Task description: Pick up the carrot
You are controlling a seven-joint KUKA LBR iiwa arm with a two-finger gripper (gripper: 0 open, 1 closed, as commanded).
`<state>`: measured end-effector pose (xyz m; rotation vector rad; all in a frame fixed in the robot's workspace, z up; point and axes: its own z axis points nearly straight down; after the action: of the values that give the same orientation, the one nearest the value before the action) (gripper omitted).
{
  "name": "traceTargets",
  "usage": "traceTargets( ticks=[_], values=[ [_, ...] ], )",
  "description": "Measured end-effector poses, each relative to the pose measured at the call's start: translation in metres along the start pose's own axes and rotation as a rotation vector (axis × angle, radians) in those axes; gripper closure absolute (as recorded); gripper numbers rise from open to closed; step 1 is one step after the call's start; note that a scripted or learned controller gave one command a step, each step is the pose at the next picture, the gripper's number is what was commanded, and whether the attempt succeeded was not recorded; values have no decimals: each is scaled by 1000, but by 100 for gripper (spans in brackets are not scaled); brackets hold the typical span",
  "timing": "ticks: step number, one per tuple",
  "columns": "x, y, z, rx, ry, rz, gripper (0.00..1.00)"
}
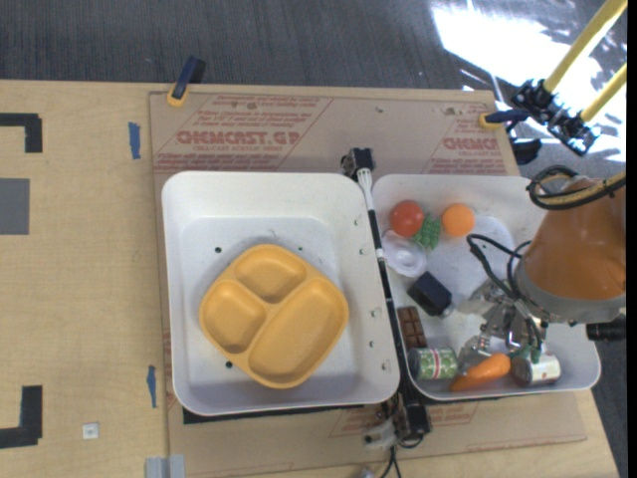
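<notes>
The carrot point(483, 370) lies on its side along the near wall of the right bin point(587, 366), at about six o'clock in that bin, thick end toward the right and tip pointing left. Touching its tip at nine o'clock is a small green-patterned can point(434, 363); at its three o'clock end sits a small white-capped item point(542, 369). The tool point(503, 329) hangs right over it at twelve o'clock, under the orange-banded wrist, and I cannot tell from here how far its fingers are spread or whether anything is in them. To my eye the grasp should straddle the carrot across its width, near the thicker half, coming straight down so the can and the bin wall aren't nudged. The yellow divided plate point(274, 314) in the left bin point(189, 217) is well apart.
</notes>
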<state>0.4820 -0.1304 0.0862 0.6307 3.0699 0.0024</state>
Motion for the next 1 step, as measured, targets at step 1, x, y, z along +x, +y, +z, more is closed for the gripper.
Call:
traceTargets(
  ticks=[1],
  values=[
    [0, 1, -10, -1, -1, 1, 100]
  ],
)
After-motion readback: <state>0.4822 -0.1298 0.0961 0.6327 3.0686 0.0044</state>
